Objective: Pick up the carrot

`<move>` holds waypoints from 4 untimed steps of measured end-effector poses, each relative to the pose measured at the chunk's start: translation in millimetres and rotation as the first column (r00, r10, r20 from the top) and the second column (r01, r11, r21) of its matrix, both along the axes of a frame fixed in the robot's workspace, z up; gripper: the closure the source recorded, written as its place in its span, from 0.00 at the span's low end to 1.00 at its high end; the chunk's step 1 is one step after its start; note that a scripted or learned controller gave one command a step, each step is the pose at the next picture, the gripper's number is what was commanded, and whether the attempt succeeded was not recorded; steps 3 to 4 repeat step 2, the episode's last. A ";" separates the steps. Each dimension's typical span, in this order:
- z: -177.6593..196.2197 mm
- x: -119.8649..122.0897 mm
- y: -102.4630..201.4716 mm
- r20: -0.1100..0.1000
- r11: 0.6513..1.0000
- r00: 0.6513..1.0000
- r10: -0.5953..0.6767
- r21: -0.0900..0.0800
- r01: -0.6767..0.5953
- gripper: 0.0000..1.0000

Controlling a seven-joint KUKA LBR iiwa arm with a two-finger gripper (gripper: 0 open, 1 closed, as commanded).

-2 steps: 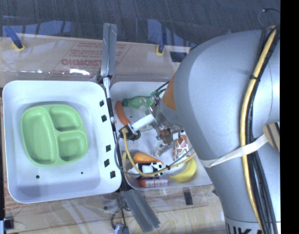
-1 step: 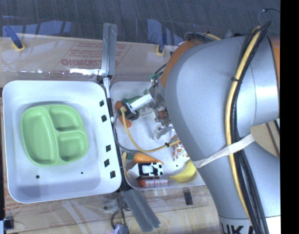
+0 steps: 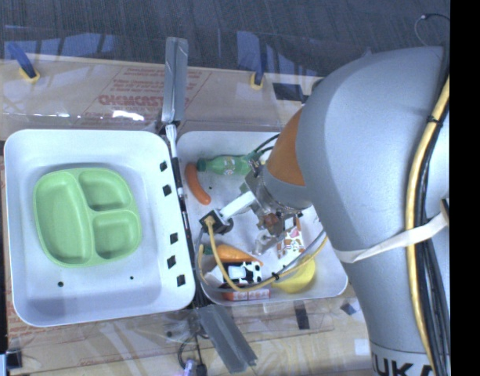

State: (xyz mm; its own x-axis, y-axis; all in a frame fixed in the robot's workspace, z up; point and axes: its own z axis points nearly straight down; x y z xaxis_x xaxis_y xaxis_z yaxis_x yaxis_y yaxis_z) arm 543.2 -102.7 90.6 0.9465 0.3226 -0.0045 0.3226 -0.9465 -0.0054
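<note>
- Carrot (image 3: pixel 235 254) lies in the right bin's (image 3: pixel 216 143) front-left part, touching the cow toy (image 3: pixel 244 272).
- Gripper (image 3: pixel 269 224) hangs over that bin's middle; can't tell if it is released or clenched.
- Risk: crowding could make it grab the cow toy, or the similar orange sausage (image 3: pixel 196 182) at the bin's back-left.

The desk (image 3: pixel 91 84) has a pale brown top with red print along its upper part. Two shallow white bins rest directly on it, side by side and touching: the left-hand bin (image 3: pixel 20 210) at frame left and the centre bin (image 3: pixel 224 143) at frame centre. A grey bar (image 3: pixel 175 77) stands between their upper ends.
</note>
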 end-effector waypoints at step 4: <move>22.8 31.7 3.0 0.004 0.973 0.973 0.230 -0.001 -0.230 1.00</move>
